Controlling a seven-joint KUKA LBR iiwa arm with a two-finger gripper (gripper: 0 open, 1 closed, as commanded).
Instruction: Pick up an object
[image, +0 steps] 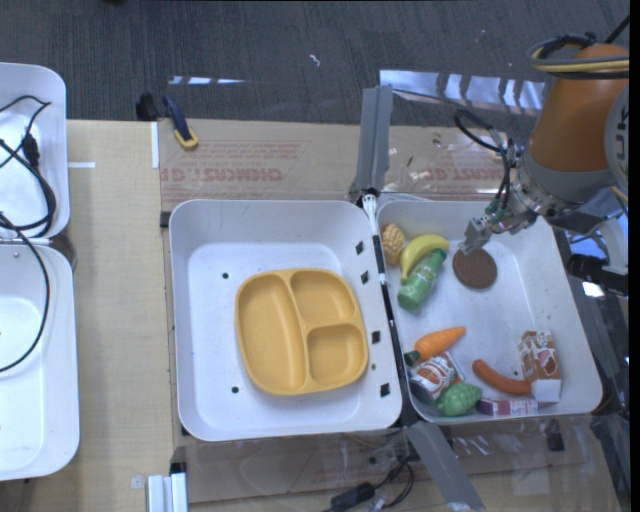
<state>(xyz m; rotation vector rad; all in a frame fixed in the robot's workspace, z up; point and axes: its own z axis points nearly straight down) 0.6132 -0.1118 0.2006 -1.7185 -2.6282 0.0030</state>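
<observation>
The right bin (570, 300) holds several toy foods. A brown round disc (475, 270) lies near its back, with a yellow banana (424, 247), a corn cob (392, 240) and a green bottle (420, 281) to its left. Toward the front lie a carrot (440, 341), a red sausage (500, 378), a snack packet (537, 354), a small can (432, 375) and a green vegetable (458, 400). My gripper (479, 234) hangs just above the back edge of the brown disc, reaching in from the right. Nothing is seen held in it.
The left bin (200, 300) holds a yellow divided plate (300, 330). A grey divider post (374, 140) rises behind the seam between the bins. White trays with black cables (30, 200) sit at the far left of the bench.
</observation>
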